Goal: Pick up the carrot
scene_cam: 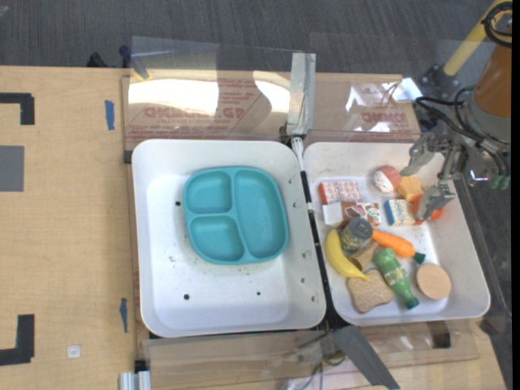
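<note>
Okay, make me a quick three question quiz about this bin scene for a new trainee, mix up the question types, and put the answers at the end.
1. True or false: the carrot lies in the left bin.
2. Which item touches the carrot's green end? A) green bottle B) teal plate C) banana
3. Fill in: the gripper hovers over the ____ bin.

Key: 1 false; 2 A; 3 right.

The divided plate [236, 214] lies in the left bin [154, 299]; the carrot [395, 242] lies in the right bin [471, 291].
</note>
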Motion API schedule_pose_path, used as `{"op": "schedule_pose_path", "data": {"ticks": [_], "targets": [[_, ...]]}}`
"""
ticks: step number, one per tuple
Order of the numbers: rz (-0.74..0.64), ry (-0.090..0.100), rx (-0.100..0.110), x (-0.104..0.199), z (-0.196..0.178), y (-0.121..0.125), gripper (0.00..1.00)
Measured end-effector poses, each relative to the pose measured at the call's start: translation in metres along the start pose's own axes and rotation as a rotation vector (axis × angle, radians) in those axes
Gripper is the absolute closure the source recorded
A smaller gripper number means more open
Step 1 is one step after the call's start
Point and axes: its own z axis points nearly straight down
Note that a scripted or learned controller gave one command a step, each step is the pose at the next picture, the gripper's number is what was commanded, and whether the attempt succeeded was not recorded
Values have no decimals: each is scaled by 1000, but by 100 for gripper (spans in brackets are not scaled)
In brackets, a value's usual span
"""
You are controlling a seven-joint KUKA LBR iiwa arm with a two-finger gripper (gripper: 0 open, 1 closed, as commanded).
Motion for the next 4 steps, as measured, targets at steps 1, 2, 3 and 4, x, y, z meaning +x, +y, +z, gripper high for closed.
{"op": "schedule_pose_path", "data": {"ticks": [1,2,3,4], "targets": [[0,-7,1,5,112,19,0],[-72,-14,2,49,147,27,0],[-227,-14,-1,41,147,13,0],[-341,-13,2,32,148,-38,0]]}}
